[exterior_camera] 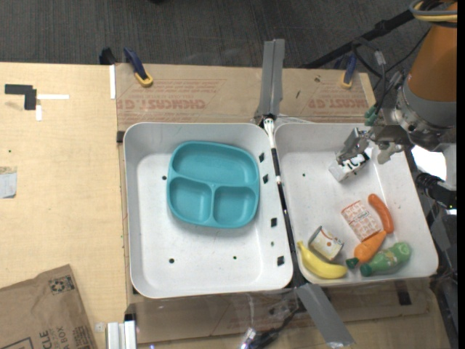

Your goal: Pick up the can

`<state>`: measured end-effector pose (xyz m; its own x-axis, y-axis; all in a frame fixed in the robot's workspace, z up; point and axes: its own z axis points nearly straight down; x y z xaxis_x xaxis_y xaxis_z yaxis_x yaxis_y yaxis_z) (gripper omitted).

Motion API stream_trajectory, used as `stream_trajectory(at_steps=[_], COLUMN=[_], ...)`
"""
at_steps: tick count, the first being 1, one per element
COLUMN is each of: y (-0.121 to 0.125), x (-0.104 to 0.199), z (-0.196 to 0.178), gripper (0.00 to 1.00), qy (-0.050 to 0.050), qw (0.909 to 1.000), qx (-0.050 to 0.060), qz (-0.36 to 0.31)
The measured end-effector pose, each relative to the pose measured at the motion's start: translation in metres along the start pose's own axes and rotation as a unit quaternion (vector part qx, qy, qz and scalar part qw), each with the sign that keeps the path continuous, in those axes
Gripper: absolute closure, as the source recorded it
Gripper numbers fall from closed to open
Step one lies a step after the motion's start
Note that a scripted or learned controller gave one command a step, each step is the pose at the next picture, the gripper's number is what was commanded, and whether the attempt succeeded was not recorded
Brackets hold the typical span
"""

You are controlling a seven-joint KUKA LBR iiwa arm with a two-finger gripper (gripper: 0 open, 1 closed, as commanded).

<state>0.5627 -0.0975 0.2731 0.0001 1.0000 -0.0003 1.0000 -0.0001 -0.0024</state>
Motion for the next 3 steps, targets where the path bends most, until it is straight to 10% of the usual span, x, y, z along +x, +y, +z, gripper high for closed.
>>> stream_trajectory(at_steps=[1,3], y=[-0.041,-0.086], x=[-0.029,0.003], z=[0.153,0.182], gripper=[0.0,0.0], qy=[0.0,0.0], qw=[0.9932,0.9926], qx=[0.001,0.0], qz=[0.116,0.121])
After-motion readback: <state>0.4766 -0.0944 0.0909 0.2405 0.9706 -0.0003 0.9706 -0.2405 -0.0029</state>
